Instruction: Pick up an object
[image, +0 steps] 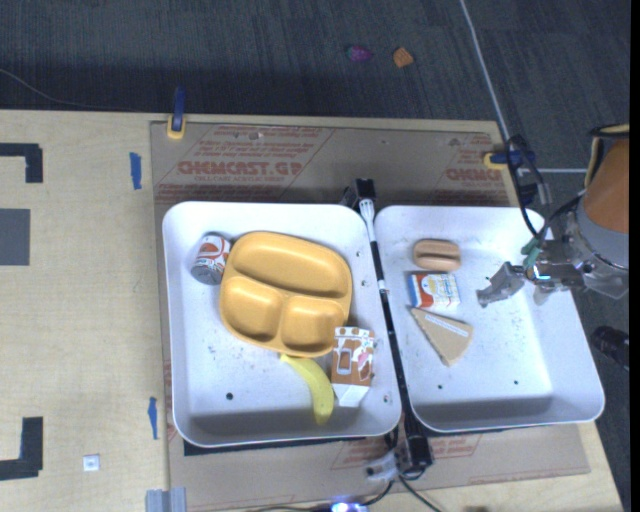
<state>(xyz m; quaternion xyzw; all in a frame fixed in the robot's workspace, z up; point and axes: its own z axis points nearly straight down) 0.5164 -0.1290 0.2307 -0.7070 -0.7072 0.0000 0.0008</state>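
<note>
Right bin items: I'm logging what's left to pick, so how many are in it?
3: a hot dog near the far side, a small carton below it, and a sandwich wedge nearest the camera. None seems hidden.

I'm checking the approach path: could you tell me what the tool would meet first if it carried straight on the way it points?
Probably the small carton, just ahead of the tool in the right bin; height is unclear.

Single fixed cam above bench (80, 300) — looks down at slant, mid-distance, both bins (190, 330) in frame.
</note>
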